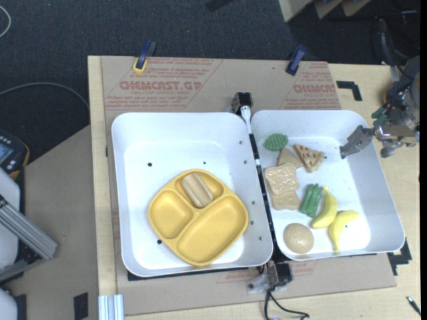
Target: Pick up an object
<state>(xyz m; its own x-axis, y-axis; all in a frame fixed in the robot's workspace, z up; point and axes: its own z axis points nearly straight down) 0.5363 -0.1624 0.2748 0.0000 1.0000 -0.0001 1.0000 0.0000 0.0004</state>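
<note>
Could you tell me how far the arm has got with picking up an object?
Nothing looks picked up yet. The gripper hovers over the right bin near its far right side, with nothing visible between its fingers. The pizza slice and bananas lie untouched, so the grasp and lift remain.

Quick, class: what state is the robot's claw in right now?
Claw: above the right bin's far right side, holding nothing; open or shut cannot be told.

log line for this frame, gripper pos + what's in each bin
gripper: above right bin's right side, holding nothing | right bin: toy food incl. banana | left bin: yellow divided plate
</note>
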